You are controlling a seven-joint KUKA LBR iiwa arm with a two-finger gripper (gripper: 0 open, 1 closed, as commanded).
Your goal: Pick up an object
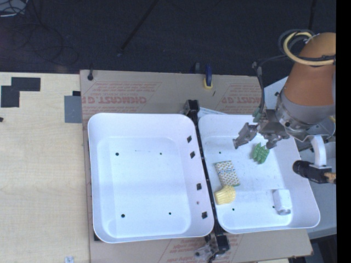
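In the right bin (299,215) lie a green knobbly object (260,154), a patterned tan pad (226,172), a yellow object (225,194) and a pale grey cylinder (282,201). My gripper (256,142) hangs over the bin's upper part, just up and left of the green object. Its fingers (242,138) are spread apart, open, with nothing between them. The arm's orange band sits above it at the right.
The left bin (98,147) stands beside the right one, with a black clip strip (198,163) along their shared edge. A cardboard sheet (137,92) lies under both. A black part (310,171) projects at the right bin's right rim.
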